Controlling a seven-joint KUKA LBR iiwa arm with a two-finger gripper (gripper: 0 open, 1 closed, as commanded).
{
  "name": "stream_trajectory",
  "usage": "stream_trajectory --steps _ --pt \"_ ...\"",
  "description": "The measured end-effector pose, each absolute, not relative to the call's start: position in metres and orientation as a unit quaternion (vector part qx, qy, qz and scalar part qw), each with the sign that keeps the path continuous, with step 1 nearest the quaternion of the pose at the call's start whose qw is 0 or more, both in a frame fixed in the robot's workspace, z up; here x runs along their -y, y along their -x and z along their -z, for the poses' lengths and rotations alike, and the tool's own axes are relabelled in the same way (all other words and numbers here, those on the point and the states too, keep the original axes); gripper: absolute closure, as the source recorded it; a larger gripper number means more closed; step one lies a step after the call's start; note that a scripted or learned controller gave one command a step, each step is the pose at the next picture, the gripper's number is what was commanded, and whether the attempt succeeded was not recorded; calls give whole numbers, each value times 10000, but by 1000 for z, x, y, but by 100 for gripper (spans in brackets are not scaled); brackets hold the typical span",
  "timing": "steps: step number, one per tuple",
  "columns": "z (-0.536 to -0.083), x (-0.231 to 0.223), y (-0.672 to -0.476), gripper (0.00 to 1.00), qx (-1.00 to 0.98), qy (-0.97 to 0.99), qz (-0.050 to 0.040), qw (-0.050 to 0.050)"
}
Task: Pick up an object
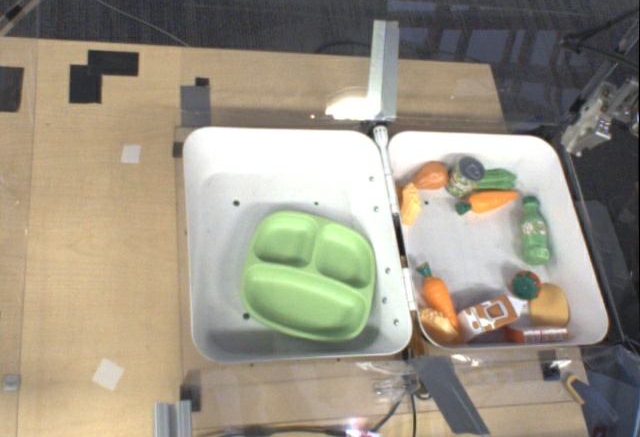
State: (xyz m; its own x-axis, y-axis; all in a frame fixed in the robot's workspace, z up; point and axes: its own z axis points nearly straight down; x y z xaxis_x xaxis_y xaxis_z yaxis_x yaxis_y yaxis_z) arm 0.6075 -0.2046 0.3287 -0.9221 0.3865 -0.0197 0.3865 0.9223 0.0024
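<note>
Right bin (pixel 575 215), right of centre: a scatter of small toy foods, any of them a candidate for picking.
- Green bottle (pixel 534 230), lying near the right wall.
- Orange carrot (pixel 490 201) with green top, upper middle, just beside a small dark-capped jar (pixel 466 173) and an orange round fruit (pixel 431 175).
- Yellow-orange piece (pixel 409 202) against the left wall.
- Second carrot (pixel 437 295), lower left, touching a red-and-white carton (pixel 489 314) along the bottom wall.
- Strawberry-like piece (pixel 526 283) beside a tan bread-like lump (pixel 549 305), lower right corner.

Left bin (pixel 215 225), centre of frame: one green divided plate (pixel 310 274), three compartments, lying flat toward the lower right of the bin.

Gripper (pixel 598 115), upper right edge of frame, well apart from the toys and outside the right bin's rim; too small and blurred to tell how it is set.

Wooden bench (pixel 90 255) beneath both bins.
</note>
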Motion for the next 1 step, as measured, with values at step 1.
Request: stream_trajectory --steps 1 --pt "-403 150 -633 100 -9618 -2736 -10 70"
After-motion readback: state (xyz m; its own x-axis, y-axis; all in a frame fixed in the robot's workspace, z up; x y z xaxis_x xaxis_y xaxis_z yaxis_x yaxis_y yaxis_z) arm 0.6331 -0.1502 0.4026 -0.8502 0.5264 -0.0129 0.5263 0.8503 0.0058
